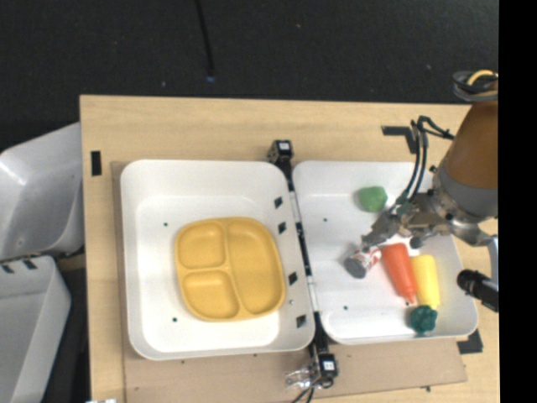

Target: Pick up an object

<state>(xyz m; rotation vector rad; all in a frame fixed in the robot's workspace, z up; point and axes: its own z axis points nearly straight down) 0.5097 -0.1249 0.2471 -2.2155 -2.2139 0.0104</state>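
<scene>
The right bin [336, 309] holds several small objects. A green lump [371, 197] lies toward its back. An orange carrot-like piece [400, 272] and a yellow piece [427, 280] lie side by side near the front right, with a dark green piece [422, 318] just in front of them. A small grey and red object [358, 264] rests left of the orange piece. My gripper [376, 240] reaches in from the right, low over the bin, with its tip just above and right of the grey and red object.
The left bin [143, 309] carries a yellow divided plate [228, 269]. A black-clipped divider [298, 242] runs between the bins. The arm's orange band [475, 145] rises over the right bin's back right corner. Cables [417, 154] hang behind the gripper.
</scene>
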